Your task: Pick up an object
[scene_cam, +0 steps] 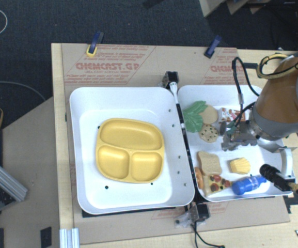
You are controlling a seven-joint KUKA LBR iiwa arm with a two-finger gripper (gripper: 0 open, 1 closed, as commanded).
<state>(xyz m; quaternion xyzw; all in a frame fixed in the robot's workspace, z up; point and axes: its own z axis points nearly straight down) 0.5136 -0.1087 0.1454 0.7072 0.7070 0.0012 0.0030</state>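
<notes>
Two shallow white bins sit side by side on the counter (138, 61), and the right bin (216, 93) serves as the landmark for everything below. Left of it, the left bin (81, 154) carries a yellow divided plate (130, 150), its one long compartment toward the far side and two smaller ones toward the near side.

Inside the right bin, a green leaf-shaped piece (194, 115) lies at the far left corner, with a round tan cookie (209, 115) touching it and a darker chocolate-chip cookie (207, 133) just nearer. A slice of bread (209, 163) rests near the bin's left wall, and a pizza slice (214, 182) lies at the near left corner. A yellow cheese wedge (239, 165) sits toward the bin's middle. A blue bottle (248, 185) lies on its side along the near wall, its long axis running left to right with a slight tilt.

The grey arm (280, 107) reaches over the right bin's right side, and the gripper (233, 136) hangs low over the bin's middle, just beside the chocolate-chip cookie. Whether its fingers are spread or closed cannot be made out.
</notes>
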